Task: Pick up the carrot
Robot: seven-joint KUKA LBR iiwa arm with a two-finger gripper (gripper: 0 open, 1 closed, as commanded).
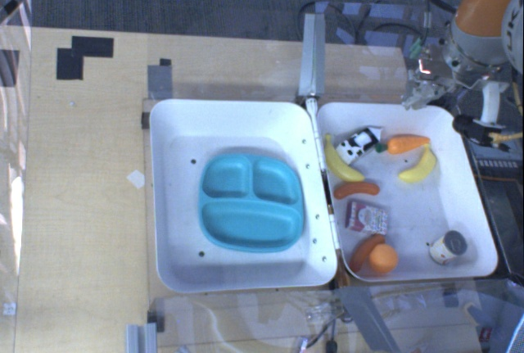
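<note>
- Task status: not begun in effect. The carrot (407,144) lies untouched on the floor of the right bin (468,179), near its far wall, stem end pointing toward the black-and-white toy cow (358,144).
- Gripper (423,91): positioned over the far rim of the right bin, near the carrot but apart from it and above it. Nothing is visible in its grasp. Whether it is released or clenched cannot be told at this resolution.
- Remaining work, as judged: travel over the carrot, descend, grasp, lift. All of it is outstanding.
- Count, right bin: one carrot; two bananas, one (341,163) just beside the cow, one (418,166) just beside the carrot; one toy cow; one sausage (356,189); one small red packet (366,218); one orange (382,259) touching a reddish-brown item beside it; one small cup or can (448,246) lying toward the near right corner.
- Count, left bin (176,179): one blue divided plate (251,201), three compartments.
- Bins on the table (82,179): two.
- Risk noted: the second banana sits close to the carrot and could be caught in the same grasp.
</note>
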